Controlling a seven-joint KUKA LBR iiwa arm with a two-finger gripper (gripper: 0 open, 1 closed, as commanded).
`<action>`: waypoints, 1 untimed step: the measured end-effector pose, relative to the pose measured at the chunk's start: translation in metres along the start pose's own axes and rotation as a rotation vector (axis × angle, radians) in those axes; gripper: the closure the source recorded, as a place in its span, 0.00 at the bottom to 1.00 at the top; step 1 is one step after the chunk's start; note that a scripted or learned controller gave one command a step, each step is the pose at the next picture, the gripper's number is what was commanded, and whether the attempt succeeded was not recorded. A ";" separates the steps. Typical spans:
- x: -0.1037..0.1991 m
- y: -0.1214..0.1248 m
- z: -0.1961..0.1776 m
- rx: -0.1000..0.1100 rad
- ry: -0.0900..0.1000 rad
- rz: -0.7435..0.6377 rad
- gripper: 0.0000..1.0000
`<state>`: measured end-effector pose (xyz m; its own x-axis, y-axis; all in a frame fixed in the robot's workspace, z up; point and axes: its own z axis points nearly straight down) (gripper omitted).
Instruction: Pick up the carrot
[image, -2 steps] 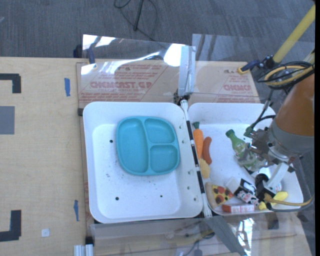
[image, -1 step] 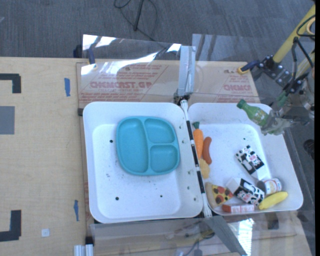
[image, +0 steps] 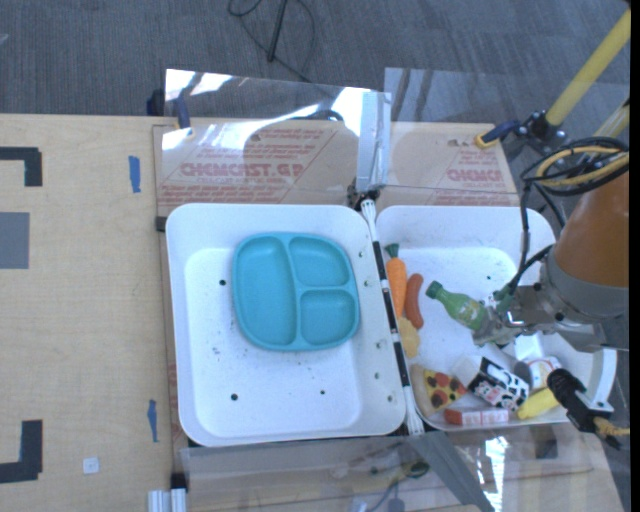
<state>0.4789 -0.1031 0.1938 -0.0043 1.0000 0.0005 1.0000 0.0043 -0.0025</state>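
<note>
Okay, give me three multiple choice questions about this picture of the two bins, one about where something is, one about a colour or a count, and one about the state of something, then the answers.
1. Where does the carrot lie?
A. On the plate
B. In the right bin, by its left wall
C. On the bench outside both bins

2. What colour is the divided plate?
A. Red
B. Black
C. Teal

3. How does the green bottle sit?
A. Lying on its side
B. Standing upright
C. Stacked on the plate

Answers:
1. B: the carrot rests in the right bin close to the wall it shares with the left bin, green top away from the camera.
2. C: the plate is teal, with three compartments, in the left bin.
3. A: the bottle lies flat on the bin floor, its cap end pointing toward the carrot, with the claw right at its other end.
</note>
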 end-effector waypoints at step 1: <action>0.114 0.000 0.010 0.002 0.000 0.162 1.00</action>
<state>0.4788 0.0108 0.1836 0.1567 0.9876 0.0000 0.9876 -0.1567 -0.0041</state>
